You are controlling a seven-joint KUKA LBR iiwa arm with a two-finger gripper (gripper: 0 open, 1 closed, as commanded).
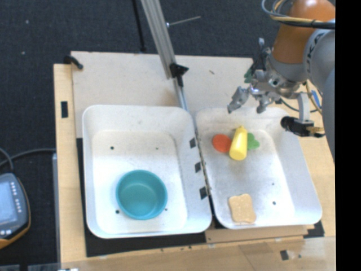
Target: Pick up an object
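Yellow bottle (238,144) bears no legible label, below open-fingered gripper (248,103).

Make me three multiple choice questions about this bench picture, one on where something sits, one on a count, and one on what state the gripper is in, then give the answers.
1. Where is the teal bowl?
A. left bin
B. right bin
C. on the bench outside the bins

2. How many things lie in the right bin?
A. one
B. two
C. four

3. What is the gripper doing?
A. clamping the toast
B. open, holding nothing
C. lifting the bowl

Answers:
1 A, the bowl sits in the left bin.
2 C, a yellow piece, a red piece, a green piece and a toast slice.
3 B, its fingers are spread above the bin's far edge with nothing between.
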